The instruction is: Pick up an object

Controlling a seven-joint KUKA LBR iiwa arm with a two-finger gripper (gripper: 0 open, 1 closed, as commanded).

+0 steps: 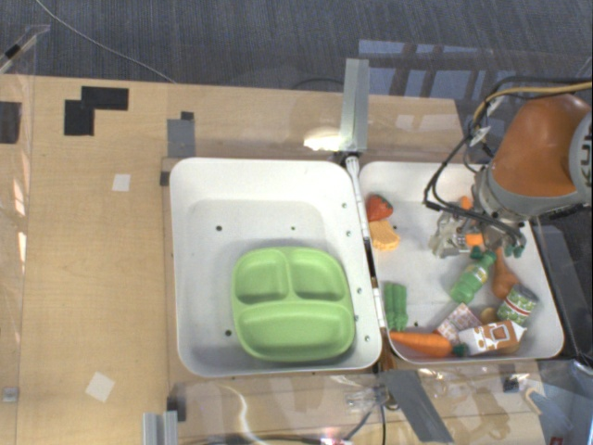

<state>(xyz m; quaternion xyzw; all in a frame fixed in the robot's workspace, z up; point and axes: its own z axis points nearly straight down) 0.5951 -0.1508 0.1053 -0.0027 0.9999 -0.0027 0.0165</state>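
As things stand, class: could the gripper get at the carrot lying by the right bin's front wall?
Probably yes. The carrot lies uncovered on top, with the gripper in the same bin; the nearby front wall may cramp the fingers.

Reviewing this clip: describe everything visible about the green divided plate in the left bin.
The light green plastic divided plate is a rounded rectangle with three compartments: two smaller ones along its far side and one wide one along its near side. It looks smooth and slightly glossy, with nothing in any compartment. It lies flat and upright on the floor of the left white bin, toward the near right corner, slightly rotated. Only the bin touches it.
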